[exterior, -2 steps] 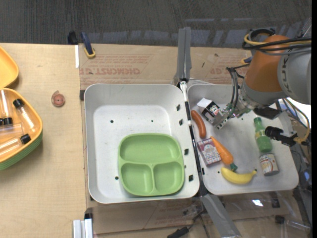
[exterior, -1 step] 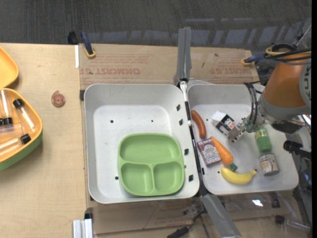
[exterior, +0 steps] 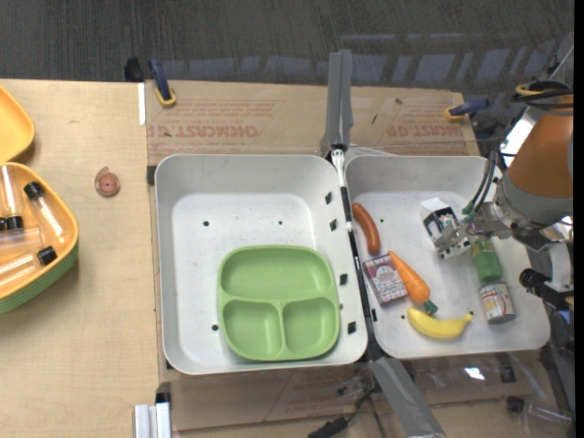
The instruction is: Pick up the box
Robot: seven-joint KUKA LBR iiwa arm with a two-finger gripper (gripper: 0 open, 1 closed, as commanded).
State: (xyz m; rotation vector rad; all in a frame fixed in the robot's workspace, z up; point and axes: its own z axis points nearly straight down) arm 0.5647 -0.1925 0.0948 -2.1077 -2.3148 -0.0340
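The box [exterior: 386, 279] is a small red and purple carton lying flat in the right bin [exterior: 520, 340], near the bin's left wall. A carrot [exterior: 411, 279] lies against its right side. My gripper [exterior: 445, 233] hangs over the middle of the right bin, up and to the right of the box and apart from it. Nothing shows in the gripper. The grey arm with its orange band [exterior: 545, 158] comes in from the right.
A red sausage [exterior: 368, 228] lies above the box, and a banana [exterior: 439, 323] below it. A green bottle [exterior: 486, 261] and a small can [exterior: 495, 302] lie right of the gripper. The left bin [exterior: 182, 199] holds a green divided plate [exterior: 277, 301].
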